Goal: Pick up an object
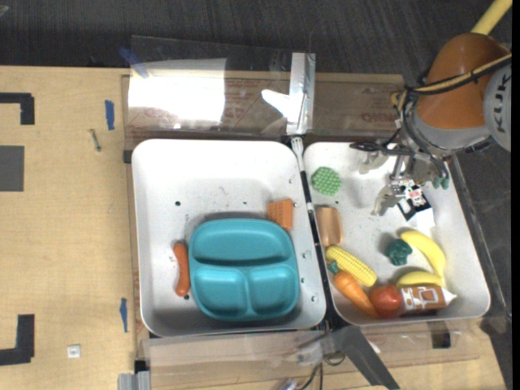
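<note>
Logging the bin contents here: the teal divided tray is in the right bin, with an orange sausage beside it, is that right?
Not quite. The camera view shows the teal divided tray in the left bin, not the right bin. The orange sausage does lie beside it, along its left edge.

I am positioning my gripper (396, 187) above the right bin (470, 242), over bare white floor near its upper edge. Below it are lying a green round piece (327, 180), a corn cob (350, 265), a carrot (352, 291), a banana (426, 250) and a tomato (387, 299). The left bin (154, 177) is holding a teal divided tray (242, 268).
</note>
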Robot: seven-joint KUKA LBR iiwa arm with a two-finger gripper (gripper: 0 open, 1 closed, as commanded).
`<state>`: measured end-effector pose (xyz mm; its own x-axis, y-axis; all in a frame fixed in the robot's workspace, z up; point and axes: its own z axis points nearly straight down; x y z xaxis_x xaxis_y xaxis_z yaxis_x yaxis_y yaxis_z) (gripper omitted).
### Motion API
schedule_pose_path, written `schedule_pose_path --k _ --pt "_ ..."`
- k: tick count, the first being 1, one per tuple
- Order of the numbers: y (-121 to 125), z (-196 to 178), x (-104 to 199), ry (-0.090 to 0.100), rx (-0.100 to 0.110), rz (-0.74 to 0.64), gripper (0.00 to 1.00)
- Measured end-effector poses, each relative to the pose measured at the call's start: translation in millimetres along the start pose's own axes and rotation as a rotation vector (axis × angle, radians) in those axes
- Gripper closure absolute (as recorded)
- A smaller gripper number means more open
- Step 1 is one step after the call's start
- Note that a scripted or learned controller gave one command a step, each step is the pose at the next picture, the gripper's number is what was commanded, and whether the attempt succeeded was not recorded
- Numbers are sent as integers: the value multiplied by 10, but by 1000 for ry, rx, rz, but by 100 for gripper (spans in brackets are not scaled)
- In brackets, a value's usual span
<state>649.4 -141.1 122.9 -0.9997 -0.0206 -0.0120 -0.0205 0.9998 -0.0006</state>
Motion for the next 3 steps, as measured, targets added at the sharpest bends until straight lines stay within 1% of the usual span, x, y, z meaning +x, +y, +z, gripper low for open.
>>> schedule_pose_path --k 1,2,3 --pt "-241 342 431 2 0 -81 0" --pt "-358 327 1084 3 1 141 0" --pt "-205 321 1296 -1 1 164 0"
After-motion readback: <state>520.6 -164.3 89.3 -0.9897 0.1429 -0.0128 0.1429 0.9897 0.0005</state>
